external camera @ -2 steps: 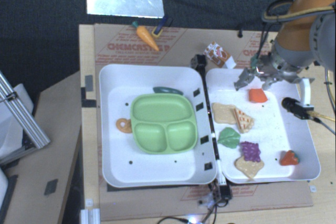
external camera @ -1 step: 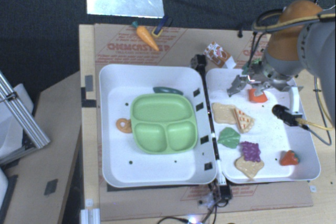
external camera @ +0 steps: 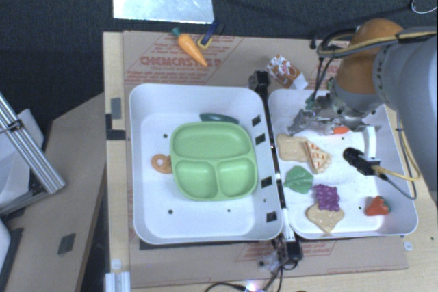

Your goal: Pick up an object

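Sitting nearest in the right bin (external camera: 404, 219) were a strawberry (external camera: 376, 205), a cracker (external camera: 325, 217) and purple grapes (external camera: 326, 196); farther back lay a green leaf (external camera: 298, 178), a waffle slice (external camera: 317, 156) and toast (external camera: 292, 147). Beyond them hung the gripper (external camera: 302, 121), low at the far end, and whether it was clenched or released, I couldn't tell.

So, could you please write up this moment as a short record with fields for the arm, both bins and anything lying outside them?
arm: reaches in from the right, gripper low over the right bin's far part
left bin: green divided plate, pretzel beside it
right bin: toast slice, waffle wedge, green leaf, purple grapes, strawberry
outside bins: toy carrot on the cardboard behind the left bin
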### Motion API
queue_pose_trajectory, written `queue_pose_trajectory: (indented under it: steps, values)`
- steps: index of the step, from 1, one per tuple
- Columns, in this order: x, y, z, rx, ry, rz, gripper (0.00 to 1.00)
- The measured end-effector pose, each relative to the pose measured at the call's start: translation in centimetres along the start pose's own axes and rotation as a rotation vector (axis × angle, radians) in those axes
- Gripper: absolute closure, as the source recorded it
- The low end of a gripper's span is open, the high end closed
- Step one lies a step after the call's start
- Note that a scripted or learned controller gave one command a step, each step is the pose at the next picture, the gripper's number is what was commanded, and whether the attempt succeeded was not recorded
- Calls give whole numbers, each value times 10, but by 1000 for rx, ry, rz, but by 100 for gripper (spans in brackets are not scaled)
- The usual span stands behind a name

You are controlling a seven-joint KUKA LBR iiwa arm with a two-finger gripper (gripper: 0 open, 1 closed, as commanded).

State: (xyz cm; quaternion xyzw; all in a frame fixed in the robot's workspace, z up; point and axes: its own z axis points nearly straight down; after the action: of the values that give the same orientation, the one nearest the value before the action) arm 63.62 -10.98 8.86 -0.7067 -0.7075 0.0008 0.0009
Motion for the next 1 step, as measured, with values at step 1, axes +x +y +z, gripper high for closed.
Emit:
queue_pose_trajectory:
  steps: [1]
  values:
    - [0,2,-14,-7,-1,0,100]
